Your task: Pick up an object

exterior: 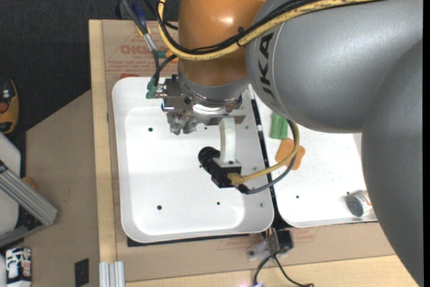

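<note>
From my seat I cannot tell whether the gripper point(177, 119) is wide or narrow; the wrist above hides it. It hangs low over the far part of the left bin point(168, 201), close to its white floor, and I see nothing held in it. The things I could pick all lie in the right bin point(322, 195). A green piece point(279, 126) sits by its left wall, an orange piece point(299, 154) just nearer than that, and a small silver-grey object point(357, 203) lies well apart toward the near right. The arm point(336, 44) crosses over that bin.
</note>
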Controlling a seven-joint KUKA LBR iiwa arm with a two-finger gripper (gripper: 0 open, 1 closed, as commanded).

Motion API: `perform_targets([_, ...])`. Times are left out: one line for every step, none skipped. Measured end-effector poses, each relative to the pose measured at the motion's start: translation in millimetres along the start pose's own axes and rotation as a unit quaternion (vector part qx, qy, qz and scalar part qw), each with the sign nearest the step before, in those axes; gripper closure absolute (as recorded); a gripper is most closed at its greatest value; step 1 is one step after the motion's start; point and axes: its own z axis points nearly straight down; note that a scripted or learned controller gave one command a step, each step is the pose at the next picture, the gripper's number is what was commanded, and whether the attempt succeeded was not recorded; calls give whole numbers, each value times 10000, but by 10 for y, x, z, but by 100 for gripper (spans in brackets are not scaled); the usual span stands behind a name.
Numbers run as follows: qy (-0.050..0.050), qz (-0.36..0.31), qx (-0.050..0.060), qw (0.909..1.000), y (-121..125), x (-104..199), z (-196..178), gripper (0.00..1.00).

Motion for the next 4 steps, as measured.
perform_targets([24, -10, -25, 10000, -98, 14, -25, 100])
perform_targets([8, 40, -6, 10000, -482, -947, 168, 100])
perform_targets([45, -63, -68, 9999, -475, 75, -82, 100])
perform_targets([32, -12, -53, 10000, -469, 19, -172, 100])
